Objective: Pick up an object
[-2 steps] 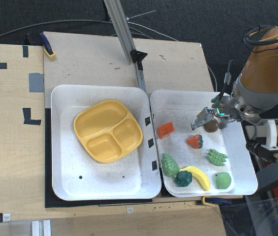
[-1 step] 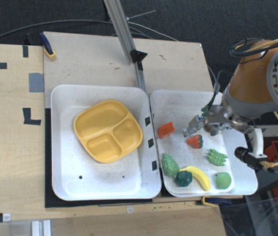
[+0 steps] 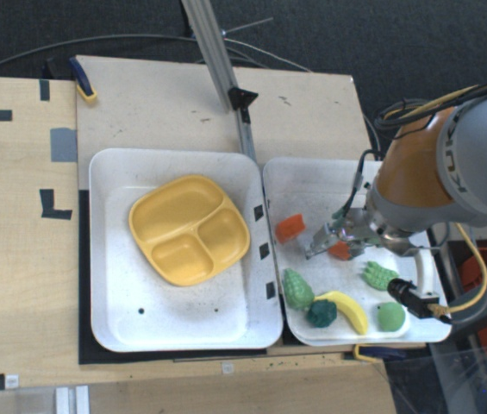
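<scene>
Left bin (image 3: 105, 231): a yellow divided plate (image 3: 190, 228) lies in it, left of centre frame.
Right bin (image 3: 312, 175): orange block (image 3: 290, 227), green pieces (image 3: 296, 288), banana (image 3: 347, 309) lower right.
My pincer (image 3: 334, 241): low over the right bin, a small red piece (image 3: 340, 251) at my fingertips.

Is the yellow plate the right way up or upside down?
Right way up: the yellow plate in the left bin shows its three hollow sections facing upward.

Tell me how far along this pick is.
Nothing looks lifted yet. The pincer is low in the right bin, beside a small orange-red piece; a grasp cannot be confirmed. The orange block, banana and green toys rest on the floor.
</scene>
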You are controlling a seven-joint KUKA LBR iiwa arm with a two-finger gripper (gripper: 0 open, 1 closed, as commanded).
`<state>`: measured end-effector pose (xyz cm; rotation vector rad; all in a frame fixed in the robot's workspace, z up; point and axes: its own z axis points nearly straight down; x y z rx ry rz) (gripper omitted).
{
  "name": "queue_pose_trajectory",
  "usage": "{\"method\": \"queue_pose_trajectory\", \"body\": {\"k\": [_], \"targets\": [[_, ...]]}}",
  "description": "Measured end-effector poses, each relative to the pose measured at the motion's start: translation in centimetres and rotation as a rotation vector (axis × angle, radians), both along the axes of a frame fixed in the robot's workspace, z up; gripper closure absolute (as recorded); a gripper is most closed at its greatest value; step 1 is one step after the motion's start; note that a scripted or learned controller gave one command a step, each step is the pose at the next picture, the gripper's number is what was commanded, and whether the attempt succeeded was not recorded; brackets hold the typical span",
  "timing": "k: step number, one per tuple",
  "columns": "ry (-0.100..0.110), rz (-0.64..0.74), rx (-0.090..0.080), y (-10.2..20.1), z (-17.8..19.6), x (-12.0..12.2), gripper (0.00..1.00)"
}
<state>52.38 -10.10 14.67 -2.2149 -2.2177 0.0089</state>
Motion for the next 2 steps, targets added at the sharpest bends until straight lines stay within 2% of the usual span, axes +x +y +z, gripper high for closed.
{"method": "queue_pose_trajectory", "body": {"k": [1, 2], "targets": [[0.000, 0.000, 0.000, 0.1, -5.4, -0.2, 0.00], [-0.004, 0.001, 0.001, 0.2, -4.1, -0.1, 1.00]]}}
